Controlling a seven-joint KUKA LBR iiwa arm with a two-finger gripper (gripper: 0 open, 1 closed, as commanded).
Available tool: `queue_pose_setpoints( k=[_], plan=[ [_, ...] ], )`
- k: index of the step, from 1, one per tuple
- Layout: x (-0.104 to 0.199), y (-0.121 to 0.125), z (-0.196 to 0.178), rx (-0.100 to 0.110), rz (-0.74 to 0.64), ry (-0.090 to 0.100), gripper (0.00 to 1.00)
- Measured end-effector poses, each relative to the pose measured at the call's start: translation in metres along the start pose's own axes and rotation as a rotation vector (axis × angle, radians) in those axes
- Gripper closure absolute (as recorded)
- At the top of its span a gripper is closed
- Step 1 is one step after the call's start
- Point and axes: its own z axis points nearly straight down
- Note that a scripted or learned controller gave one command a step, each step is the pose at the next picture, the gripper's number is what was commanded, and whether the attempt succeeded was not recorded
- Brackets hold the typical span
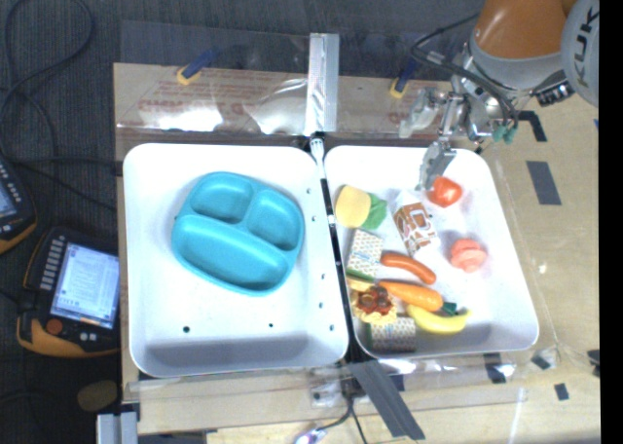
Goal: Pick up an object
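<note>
On bench: two white bins (136,238); tool (435,162) over red tomato (446,191), grip unclear.

Light was bright and even. Glare washed the white bins (224,354); focus beyond them was soft.

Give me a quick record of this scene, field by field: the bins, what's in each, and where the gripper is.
left bin: shallow white bin holding a blue divided plastic plate
right bin: shallow white bin holding toy food
items in right bin: red tomato, pink round piece, yellow banana, orange carrot, sausage, brown and white carton
gripper: two-finger gripper over the right bin's far end, just left of the tomato
held: nothing visibly between the fingers
</note>
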Motion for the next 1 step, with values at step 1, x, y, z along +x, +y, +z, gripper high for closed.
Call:
queue_pose_setpoints(
  k=[1],
  plan=[
    [0.0151,0.0323,-0.0212,0.000,-0.279,-0.001,0.00]
  ],
)
